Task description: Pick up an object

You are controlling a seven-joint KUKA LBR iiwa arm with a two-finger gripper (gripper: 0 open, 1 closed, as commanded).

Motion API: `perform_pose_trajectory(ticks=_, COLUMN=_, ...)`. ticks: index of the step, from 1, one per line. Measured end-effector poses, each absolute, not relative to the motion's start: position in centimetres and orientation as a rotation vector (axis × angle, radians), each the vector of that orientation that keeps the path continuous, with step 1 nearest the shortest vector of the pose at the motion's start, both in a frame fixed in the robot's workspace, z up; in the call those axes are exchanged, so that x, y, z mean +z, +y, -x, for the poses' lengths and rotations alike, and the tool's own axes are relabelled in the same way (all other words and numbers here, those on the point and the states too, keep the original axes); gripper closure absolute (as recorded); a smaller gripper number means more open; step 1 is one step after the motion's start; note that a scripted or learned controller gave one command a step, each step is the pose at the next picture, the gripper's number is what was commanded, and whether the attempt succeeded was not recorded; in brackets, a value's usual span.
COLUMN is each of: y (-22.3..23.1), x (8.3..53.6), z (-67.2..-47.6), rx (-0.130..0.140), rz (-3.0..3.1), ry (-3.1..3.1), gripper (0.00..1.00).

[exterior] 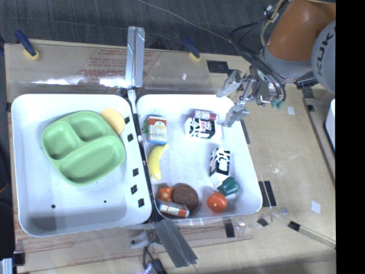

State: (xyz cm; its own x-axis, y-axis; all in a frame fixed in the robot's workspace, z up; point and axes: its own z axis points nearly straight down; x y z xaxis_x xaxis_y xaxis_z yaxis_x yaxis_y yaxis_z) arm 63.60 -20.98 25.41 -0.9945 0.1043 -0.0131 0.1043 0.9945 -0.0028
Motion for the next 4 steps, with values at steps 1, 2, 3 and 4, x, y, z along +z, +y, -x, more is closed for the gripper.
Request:
perform_pose_trajectory(ticks=1, y=-21.0, x=12.6, z=-63.9, rx=-0.009, rz=0.202, ry=3.118, gripper=0.00)
perform_pose_trajectory(ticks=2, y=-15.8, x=11.3, z=-64.6, rx=-0.020, rz=0.165, ry=3.097, gripper=0.00)
perform_pose_trajectory(ticks=3, y=-20.4, x=16.0, z=-53.6, rx=-0.007, rz=0.218, ry=3.128, gripper=0.00)
perform_pose_trajectory(ticks=4, y=-20.9, x=10.6, z=-55.6, rx=-0.003, rz=0.219, ry=3.128, gripper=0.00)
